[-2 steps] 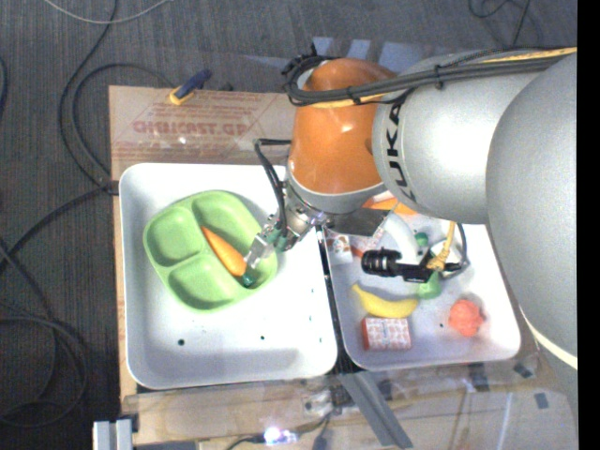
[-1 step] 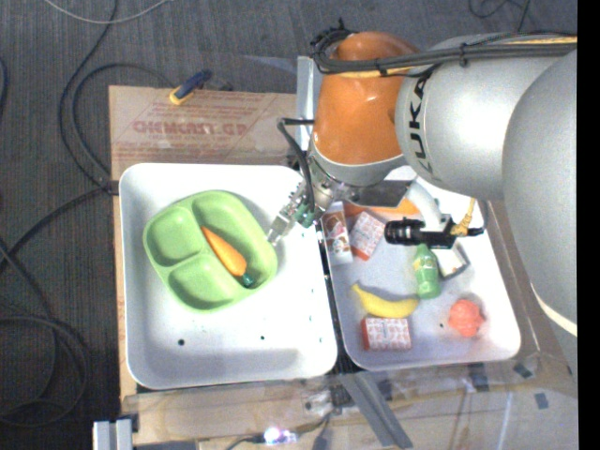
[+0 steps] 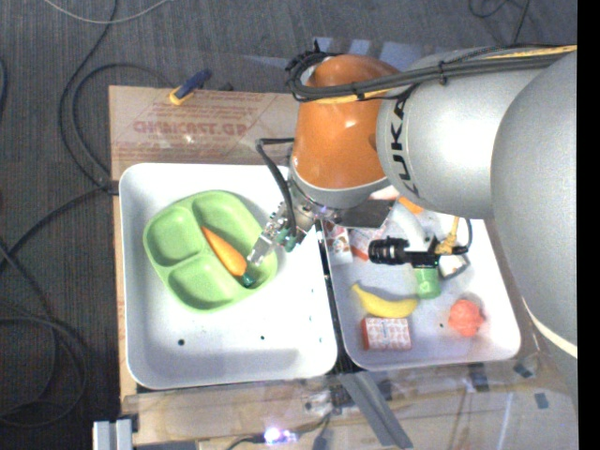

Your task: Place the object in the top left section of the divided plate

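A green divided plate [image 3: 178,237] lies in the left white bin [image 3: 169,345]. An orange carrot [image 3: 222,248] rests on the plate, slanting from the plate's middle down toward its right rim, with its green tip at the lower right. My gripper [image 3: 258,254] reaches in from the right and hangs right over the carrot's lower right end, at the plate's right rim. From this angle I cannot see whether it touches the carrot.
The right bin [image 3: 497,345] holds a yellow banana [image 3: 384,300], a red and white box [image 3: 382,332], a reddish round fruit [image 3: 466,317], a green item [image 3: 427,282] and a small packet [image 3: 341,244]. The big grey arm covers that bin's upper part.
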